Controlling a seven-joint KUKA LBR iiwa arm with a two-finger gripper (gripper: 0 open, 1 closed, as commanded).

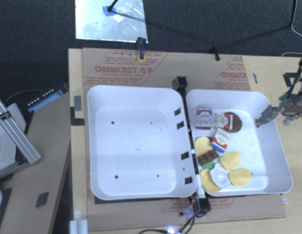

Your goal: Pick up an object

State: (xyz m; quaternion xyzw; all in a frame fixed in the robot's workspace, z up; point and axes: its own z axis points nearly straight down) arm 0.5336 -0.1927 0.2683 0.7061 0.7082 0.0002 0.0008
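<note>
The right bin (273,145) holds a pile of small toy foods along its left side. Among them are a red and white box (203,118), a brown round piece (233,122), a small red, white and blue packet (219,143), a dark brown bar (208,157), a white piece (219,177) and several yellow pieces (230,160). My gripper (270,113) reaches in from the right edge and hangs over the bin's upper right rim. It is well to the right of the pile and touches none of it. Nothing shows in its grasp.
The left bin (136,140) stands beside the right one, with black clips (182,126) along the wall they share. Both rest on a cardboard sheet (122,67). An aluminium frame (14,135) stands at the far left, and cables cross the dark floor at the top.
</note>
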